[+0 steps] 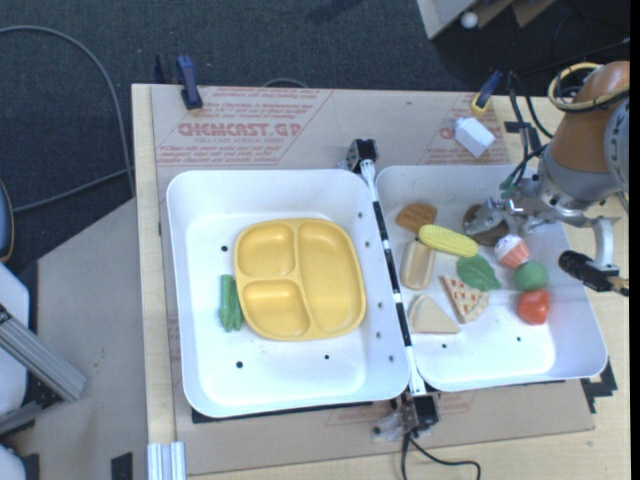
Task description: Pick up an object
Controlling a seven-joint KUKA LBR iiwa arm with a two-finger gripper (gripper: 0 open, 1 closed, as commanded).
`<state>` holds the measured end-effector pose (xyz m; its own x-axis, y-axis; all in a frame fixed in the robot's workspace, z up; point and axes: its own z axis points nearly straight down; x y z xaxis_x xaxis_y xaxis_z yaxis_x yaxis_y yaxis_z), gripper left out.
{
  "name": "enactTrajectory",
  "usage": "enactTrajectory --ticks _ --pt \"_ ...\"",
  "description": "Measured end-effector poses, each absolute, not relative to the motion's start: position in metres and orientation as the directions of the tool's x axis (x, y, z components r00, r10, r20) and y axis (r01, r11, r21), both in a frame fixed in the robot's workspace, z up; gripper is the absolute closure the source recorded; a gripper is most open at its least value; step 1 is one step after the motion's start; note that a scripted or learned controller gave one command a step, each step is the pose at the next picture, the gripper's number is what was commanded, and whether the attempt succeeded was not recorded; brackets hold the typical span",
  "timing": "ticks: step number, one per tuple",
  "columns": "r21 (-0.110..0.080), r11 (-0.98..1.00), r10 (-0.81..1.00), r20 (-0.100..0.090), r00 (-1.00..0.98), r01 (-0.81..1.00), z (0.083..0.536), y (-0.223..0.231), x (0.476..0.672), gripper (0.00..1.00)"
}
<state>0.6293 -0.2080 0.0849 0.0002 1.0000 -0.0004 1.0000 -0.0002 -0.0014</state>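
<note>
White plastic bins [200, 208] sit side by side. One holds a smooth yellow divided plate [300, 278]; the other holds toy foods. Gripper [492, 220] sits low there, its state unclear.

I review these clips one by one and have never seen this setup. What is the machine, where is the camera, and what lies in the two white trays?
One fixed camera looks down at a slant on a bench with two shallow white bins. The grey and orange machine at the right is a robot arm; its end effector hangs low over the right bin, near the back. Whether its fingers are open or closed cannot be made out, and nothing is seen held.

The left bin holds a yellow divided plate with a green toy beside it. The right bin holds toy food: a corn cob, a pizza slice, a tomato, a green leaf and some bread-like pieces. The job is to pick one up.
</note>
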Motion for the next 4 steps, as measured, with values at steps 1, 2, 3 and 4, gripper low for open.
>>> enactTrajectory --ticks 1,2,3,4 --pt "0.002 0.002 1.0 -0.001 -0.002 1.0 0.085 -0.185 0.657 0.0" --pt "-0.002 0.002 1.0 0.006 -0.002 1.0 0.085 -0.216 0.605 0.0" --pt "-0.001 0.003 1.0 0.008 -0.003 1.0 0.085 -0.219 0.562 0.0" --pt "0.0 -0.001 1.0 0.001 0.001 1.0 0.084 -0.187 0.521 0.0"
